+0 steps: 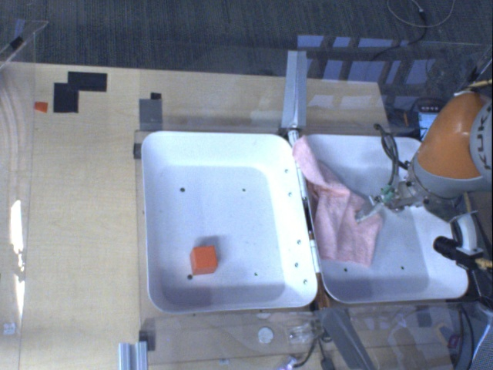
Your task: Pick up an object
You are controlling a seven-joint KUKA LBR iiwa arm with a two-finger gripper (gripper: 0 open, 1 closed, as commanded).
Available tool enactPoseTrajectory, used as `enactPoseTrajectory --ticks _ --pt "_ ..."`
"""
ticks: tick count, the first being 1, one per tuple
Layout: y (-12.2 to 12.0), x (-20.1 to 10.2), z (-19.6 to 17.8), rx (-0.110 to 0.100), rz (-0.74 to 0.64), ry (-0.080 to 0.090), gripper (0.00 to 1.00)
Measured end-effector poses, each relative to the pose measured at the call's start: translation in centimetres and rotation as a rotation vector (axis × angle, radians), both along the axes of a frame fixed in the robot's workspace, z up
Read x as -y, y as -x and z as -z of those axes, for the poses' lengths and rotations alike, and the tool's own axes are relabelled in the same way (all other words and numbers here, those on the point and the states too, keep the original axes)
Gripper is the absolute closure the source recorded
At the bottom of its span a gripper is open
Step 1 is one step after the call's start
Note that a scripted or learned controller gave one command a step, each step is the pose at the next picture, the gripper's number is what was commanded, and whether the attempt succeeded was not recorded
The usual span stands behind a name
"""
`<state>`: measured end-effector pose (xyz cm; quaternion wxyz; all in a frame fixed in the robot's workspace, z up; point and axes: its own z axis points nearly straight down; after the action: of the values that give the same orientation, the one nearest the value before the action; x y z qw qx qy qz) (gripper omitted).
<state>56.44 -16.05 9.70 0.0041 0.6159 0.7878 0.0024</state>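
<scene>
A robotics lab: a pale wooden table [77,230] bears two white bins [223,149], with metal brackets [294,91], loose cables [420,10] and grey carpet [192,21].

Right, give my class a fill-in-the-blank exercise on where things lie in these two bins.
1. The orange block lies in the ____ bin.
2. The cloth in the right bin is ____ in colour.
3. The cloth drapes over the right bin's ____ edge.
4. The gripper is over the ____ bin.

Missing words: left; pink; left; right
</scene>
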Motion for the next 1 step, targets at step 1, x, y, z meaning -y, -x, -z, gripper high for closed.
enactPoseTrajectory --ticks 1 --pt "0.71 -2.0 0.66 0.006 -0.105 0.003 0.0"
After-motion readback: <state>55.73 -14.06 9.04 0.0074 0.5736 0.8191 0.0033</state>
